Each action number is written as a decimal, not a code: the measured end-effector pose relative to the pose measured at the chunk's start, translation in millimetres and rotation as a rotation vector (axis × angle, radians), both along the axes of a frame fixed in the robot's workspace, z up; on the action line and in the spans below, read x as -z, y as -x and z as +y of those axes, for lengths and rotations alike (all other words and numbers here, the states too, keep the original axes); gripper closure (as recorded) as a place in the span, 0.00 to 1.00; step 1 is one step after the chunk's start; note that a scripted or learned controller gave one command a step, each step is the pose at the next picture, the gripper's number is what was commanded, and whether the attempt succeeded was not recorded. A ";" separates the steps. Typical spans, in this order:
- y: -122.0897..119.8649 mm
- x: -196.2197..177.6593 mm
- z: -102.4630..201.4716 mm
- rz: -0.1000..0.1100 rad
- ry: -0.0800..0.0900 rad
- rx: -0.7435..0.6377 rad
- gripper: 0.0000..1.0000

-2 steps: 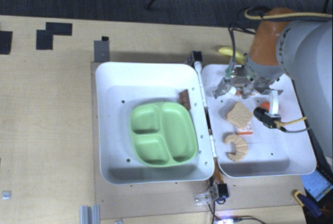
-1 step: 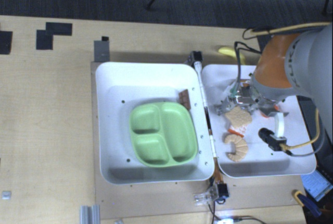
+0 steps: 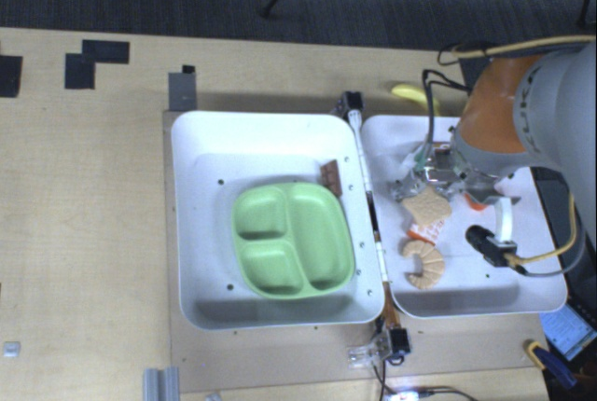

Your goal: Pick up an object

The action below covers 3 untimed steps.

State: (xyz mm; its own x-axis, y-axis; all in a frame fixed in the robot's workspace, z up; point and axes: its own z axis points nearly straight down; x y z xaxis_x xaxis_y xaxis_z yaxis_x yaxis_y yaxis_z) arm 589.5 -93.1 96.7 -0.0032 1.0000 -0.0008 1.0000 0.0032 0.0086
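Pastry point(image 3: 424, 261), tan, crescent-shaped, lying at lower middle of the right bin point(image 3: 485, 297); touching its upper side, a tan slab point(image 3: 427, 211) with an orange-and-white edge. My gripper point(image 3: 432, 173) is low in that bin just above the slab, right of frame centre; I cannot tell how my jaws stand or whether they hold anything. Left bin point(image 3: 201, 203): green divided plate point(image 3: 291, 239), small brown piece point(image 3: 330, 173) at its upper right corner. Yellow item point(image 3: 409, 92) beyond the right bin's top edge

Arm point(image 3: 546, 105) in from right, gripper point(image 3: 430, 175) angled down-left
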 end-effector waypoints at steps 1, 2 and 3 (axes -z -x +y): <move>81.3 -88.3 47.0 0.007 -0.003 -0.001 1.00; 26.9 -87.9 30.9 0.006 0.000 -0.001 1.00; -36.0 -87.9 111.0 0.006 -0.003 -0.004 1.00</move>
